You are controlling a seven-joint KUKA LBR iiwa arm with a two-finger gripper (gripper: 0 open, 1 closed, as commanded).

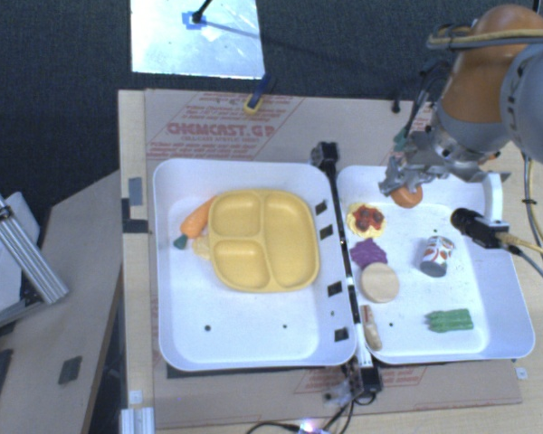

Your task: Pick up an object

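Note:
My gripper [405, 186] hangs over the far left corner of the right bin [511, 310], reaching in from the upper right. A small round orange fruit [408, 197] sits between its fingers, and they are shut on it. Lower in the same bin lie a yellow disc with red topping [366, 217], a purple lump [369, 251], a tan round biscuit [379, 283], a small grey and red can [435, 254], a green block [449, 320] and a thin tan piece [371, 328].
The left bin [176, 324] holds a yellow divided plate [258, 240] with a carrot [195, 218] at its left edge. A black cylinder with a cable [476, 227] juts over the right bin's far right side. A dark divider [339, 242] separates the bins.

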